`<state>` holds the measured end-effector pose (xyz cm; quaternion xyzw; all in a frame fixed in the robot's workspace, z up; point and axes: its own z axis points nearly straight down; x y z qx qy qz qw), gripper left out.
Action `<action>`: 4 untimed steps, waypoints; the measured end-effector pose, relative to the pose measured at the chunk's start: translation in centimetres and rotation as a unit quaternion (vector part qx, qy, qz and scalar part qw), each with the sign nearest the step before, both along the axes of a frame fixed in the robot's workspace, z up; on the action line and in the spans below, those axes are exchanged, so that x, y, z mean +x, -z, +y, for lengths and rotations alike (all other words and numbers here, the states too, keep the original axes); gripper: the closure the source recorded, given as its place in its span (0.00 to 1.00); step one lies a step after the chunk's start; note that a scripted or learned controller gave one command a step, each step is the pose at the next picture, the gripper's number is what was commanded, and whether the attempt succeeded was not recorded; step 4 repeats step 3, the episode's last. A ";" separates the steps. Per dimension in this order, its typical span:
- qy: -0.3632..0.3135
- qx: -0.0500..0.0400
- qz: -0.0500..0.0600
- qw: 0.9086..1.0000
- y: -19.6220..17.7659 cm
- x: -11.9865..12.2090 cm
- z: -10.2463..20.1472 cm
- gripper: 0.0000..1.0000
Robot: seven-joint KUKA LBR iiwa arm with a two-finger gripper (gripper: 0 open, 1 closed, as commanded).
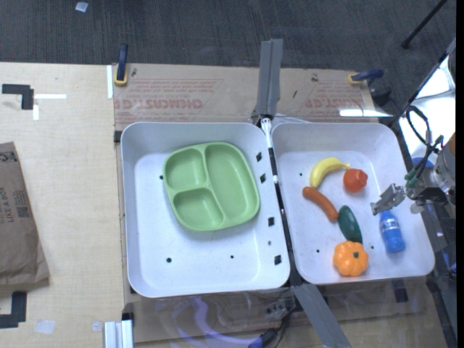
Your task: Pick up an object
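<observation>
Blue bottle (392,233) lies in the right bin (304,143), just below the gripper (389,198) and right of the green cucumber (350,224). You cannot tell from this slant whether the gripper is spread or closed; nothing sits in it. Expect a light, stiff, smooth plastic body that may roll or slip. Take it across the middle, squarely. Orange pumpkin (351,259) sits lower left of the bottle.

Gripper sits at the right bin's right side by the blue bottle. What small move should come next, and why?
Probably a short shift toward the blue bottle to centre over it, then descend. The gripper sits just above the bottle's top end, nothing visibly between its fingers. The bottle is the nearest object and lies apart from the green vegetable and the small pumpkin.
</observation>
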<state>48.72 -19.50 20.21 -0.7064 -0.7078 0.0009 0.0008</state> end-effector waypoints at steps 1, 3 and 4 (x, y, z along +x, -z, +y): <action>0.011 0.003 0.000 1.000 10.1 -0.7 -2.1 0.00; 0.011 0.000 0.000 1.000 1.9 6.8 3.7 1.00; 0.011 0.000 0.000 1.000 1.9 6.8 3.7 1.00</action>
